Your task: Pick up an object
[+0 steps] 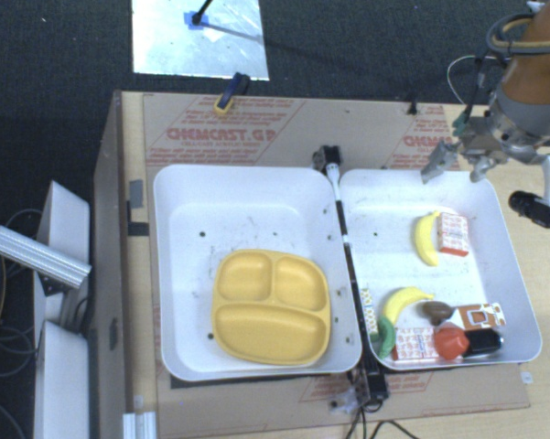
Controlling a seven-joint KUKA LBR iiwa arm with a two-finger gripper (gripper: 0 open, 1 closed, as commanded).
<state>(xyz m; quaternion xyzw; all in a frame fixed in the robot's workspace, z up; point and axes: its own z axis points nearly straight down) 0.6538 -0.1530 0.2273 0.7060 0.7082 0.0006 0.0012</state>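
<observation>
Fingers [436, 165] of the gripper [458, 165] are standing spread apart, with nothing between them, and they are hovering above the far edge of the right bin [384, 204], near its far right corner. I am judging that the arm [531, 80] is waiting there high and open because it did not choose a target yet, or it is preparing to go down.

Inside the right bin, the nearest candidate is lying near the right edge: a banana [426, 238] with its long axis running from the far edge toward the near edge, curved a little. A small red and white box [453, 234] is touching it on the side of the right edge. I think this pair is hard to separate with one closing.

Along the near edge of this bin the other things are lying crowded: a second banana [403, 302] pointing slantwise toward the near left corner, a brown piece [436, 313], a red round thing [450, 341], a dark object [483, 341] and flat packets [410, 344]. They are touching each other, so a clean grasp looks difficult there.

The left bin [192, 208] is carrying a yellow divided plate [273, 307], lying flat toward the near edge, well apart from the gripper.
</observation>
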